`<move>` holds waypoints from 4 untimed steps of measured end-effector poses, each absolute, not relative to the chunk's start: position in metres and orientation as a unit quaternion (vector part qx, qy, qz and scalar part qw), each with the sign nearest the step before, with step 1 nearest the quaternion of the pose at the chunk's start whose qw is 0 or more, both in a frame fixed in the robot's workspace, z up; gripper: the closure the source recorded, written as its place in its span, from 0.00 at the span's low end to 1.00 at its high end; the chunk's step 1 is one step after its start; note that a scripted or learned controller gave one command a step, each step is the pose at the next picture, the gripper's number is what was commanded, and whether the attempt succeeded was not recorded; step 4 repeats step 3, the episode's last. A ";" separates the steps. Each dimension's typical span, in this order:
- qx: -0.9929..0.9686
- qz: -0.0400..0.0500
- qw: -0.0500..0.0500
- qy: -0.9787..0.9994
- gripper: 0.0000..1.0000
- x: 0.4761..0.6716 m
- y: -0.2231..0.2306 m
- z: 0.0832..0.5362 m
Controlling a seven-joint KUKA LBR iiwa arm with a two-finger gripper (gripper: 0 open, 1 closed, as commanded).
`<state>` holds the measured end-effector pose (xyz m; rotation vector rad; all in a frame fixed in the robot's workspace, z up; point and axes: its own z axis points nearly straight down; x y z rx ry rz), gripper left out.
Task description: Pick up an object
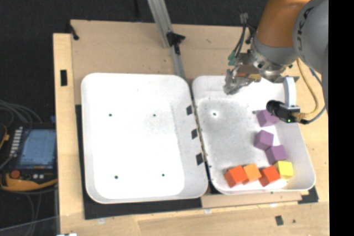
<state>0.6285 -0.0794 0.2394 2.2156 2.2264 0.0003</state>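
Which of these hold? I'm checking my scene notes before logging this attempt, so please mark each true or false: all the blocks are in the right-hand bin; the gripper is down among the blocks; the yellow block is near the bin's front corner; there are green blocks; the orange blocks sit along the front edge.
1. All the blocks lie in the right bin. True.
2. The gripper is among the blocks. False: it is over the bin's far end, apart from them.
3. The yellow block is near the front right corner. True.
4. Some blocks are green. False: they are purple, orange or yellow.
5. The orange blocks sit along the front edge. True.
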 end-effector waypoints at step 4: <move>0.704 0.000 -0.001 0.710 1.00 0.613 0.082 0.247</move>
